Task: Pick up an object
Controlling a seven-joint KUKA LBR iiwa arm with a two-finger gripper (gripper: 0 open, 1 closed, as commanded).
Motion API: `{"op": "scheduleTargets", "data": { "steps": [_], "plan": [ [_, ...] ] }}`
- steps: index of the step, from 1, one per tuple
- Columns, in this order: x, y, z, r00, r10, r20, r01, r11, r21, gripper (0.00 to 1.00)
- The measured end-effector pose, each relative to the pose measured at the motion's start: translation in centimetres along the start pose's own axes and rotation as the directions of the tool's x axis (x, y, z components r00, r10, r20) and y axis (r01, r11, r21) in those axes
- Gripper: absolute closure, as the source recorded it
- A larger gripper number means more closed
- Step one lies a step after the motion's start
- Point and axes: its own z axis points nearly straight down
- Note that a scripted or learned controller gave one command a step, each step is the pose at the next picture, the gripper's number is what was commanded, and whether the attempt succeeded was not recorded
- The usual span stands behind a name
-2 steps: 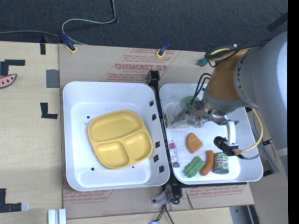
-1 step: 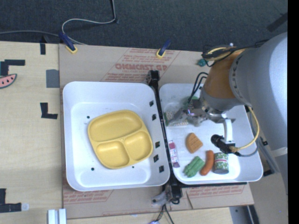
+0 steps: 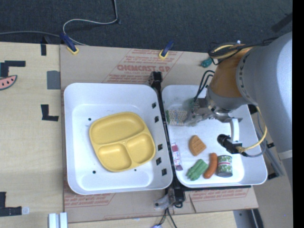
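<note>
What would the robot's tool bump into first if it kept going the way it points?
Probably the blurry, pale speckled thing lying right under the tool, near the upper left corner of the right white bin. The tool points down and a bit left, but depth is hard to judge from above.

Only thing I can actually read is "CHEMCAST GP" in red on the cardboard (image 3: pixel 124 66), upper middle of the frame above the bins. More red print runs along its bottom edge, but it's too small to read.
</note>
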Motion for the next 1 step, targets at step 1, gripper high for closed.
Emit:
{"op": "scheduleTargets", "data": {
  "steps": [1],
  "plan": [
    [0.36,-0.11,0.23,1.000,-0.003,-0.006,0.003,1.000,0.006,0.00]
  ]
}}
